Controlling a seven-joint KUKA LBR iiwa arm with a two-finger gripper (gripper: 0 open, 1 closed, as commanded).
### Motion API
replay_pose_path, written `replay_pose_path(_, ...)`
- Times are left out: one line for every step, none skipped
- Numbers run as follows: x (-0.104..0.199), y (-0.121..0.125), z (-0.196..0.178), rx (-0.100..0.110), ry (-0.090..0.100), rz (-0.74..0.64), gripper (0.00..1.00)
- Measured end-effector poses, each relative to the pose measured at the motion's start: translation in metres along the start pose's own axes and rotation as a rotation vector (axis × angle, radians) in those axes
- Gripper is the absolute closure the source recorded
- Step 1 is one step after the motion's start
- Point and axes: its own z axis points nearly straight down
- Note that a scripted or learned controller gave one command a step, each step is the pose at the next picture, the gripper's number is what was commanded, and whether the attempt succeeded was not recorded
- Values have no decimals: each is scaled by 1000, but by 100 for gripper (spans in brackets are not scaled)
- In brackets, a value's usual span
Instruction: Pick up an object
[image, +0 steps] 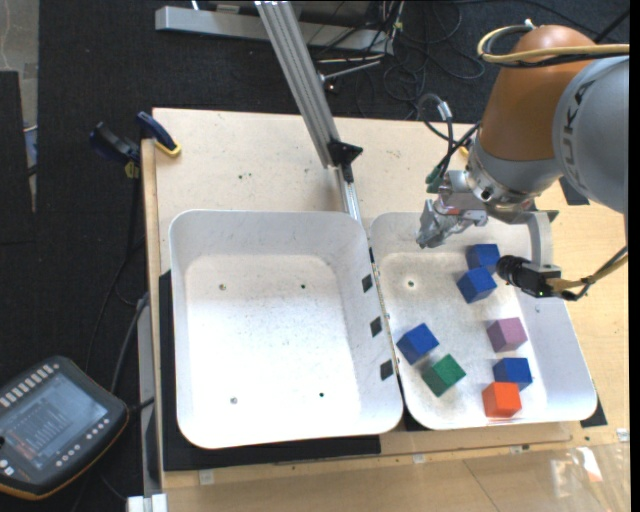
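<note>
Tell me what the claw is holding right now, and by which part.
Nothing visible: the claw hangs over the right white bin's far edge, no cube between its tips.

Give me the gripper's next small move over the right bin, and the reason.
Probably shift toward the camera view's right and lower over the nearest blue cube. The gripper hovers above the right bin's far rim with nothing under it, while the cubes lie just beyond.

You have two white bins (270, 225), the left one peppered with dark specks, on a pale tan counter (250, 150). In the right bin (560, 330) sit four blue cubes (417, 342), one green cube (442, 374), one lilac cube (506, 333) and one orange cube (502, 399). Your arm (560, 100) is grey with an orange band.
</note>
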Motion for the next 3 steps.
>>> replay_pose_path(41,-33,-8,0,0,-1,100)
replay_pose_path(86,-74,3,2,0,0,100)
replay_pose_path(137,-108,13,3,0,-2,100)
